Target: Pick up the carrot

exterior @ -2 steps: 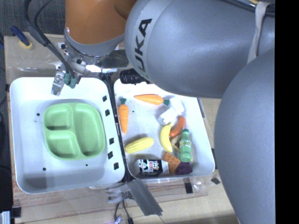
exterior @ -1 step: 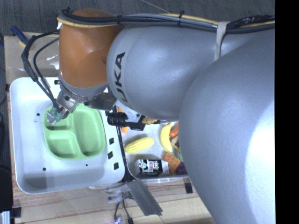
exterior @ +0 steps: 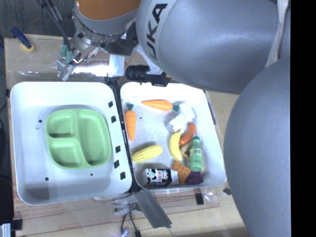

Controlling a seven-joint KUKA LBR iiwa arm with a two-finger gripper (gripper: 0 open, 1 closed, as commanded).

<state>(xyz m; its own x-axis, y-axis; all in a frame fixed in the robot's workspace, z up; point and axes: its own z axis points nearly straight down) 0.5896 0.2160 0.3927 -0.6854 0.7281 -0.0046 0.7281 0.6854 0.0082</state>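
Gripper (exterior: 66,63) sat above the far edge of the left bin (exterior: 19,132), outside both bins, nothing between its fingers; couldn't tell from this angle whether it was wide or narrow. The grey arm (exterior: 207,38) covered the upper right of the view.

Two carrots in the right bin (exterior: 212,132), so the target was ambiguous:
- carrot A (exterior: 130,124) lay lengthwise just beside the divider wall, green top toward the far side
- carrot B (exterior: 157,104) lay crosswise near the far wall, green end just beside a white block (exterior: 181,116)

My read: approach hadn't begun, and the gripper was well apart from either carrot. Carrot B looked like the safer pick, with bare floor on both long sides. Best to close across the narrow width at mid-body, away from the white block. Carrot A was tight to the wall, so one finger would likely hit the rim; fingers would need to straddle it along the wall line.

Contents:
- left bin: a green divided plate (exterior: 79,137), three compartments, nothing visible in them
- right bin: both carrots, white block, corn cob (exterior: 146,153), banana (exterior: 175,146), an orange sausage-like piece (exterior: 187,134) touching the banana, green bottle (exterior: 196,154), a small black-and-white carton (exterior: 158,176) at the near wall, a waffle cone piece (exterior: 180,171) and something purple (exterior: 194,178) beside it

The right-side cluster was packed, items touching. Both carrots stood clear of it.
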